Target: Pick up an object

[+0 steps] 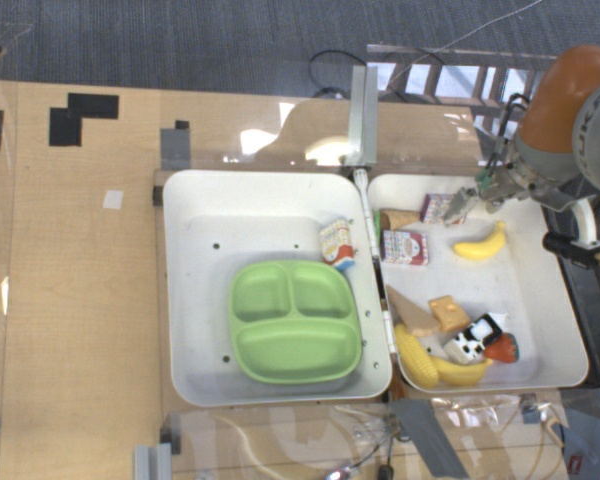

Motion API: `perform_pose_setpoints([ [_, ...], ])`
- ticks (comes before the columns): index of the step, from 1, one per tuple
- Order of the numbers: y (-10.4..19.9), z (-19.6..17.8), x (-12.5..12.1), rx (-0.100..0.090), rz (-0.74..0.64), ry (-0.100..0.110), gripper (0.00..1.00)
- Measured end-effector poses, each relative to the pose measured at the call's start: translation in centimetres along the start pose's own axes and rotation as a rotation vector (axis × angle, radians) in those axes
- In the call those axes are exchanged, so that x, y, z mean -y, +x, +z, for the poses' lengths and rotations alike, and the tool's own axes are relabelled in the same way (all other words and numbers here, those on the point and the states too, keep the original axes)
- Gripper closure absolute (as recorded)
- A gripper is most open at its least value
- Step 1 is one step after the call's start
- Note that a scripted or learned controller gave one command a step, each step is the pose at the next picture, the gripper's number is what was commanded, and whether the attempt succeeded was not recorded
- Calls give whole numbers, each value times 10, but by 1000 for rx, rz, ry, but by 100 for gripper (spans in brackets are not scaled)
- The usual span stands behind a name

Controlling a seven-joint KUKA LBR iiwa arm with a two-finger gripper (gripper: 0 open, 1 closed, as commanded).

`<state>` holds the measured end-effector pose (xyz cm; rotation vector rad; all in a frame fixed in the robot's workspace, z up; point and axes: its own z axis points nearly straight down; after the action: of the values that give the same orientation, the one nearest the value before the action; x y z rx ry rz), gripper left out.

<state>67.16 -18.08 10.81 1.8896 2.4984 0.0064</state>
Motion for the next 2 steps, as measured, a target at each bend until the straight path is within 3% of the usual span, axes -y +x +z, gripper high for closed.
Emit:
perform_pose_setpoints([
  [1,-12,19,43,-1,-110,-1,0],
  [2,12,18,55,-2,-80,0,0],
])
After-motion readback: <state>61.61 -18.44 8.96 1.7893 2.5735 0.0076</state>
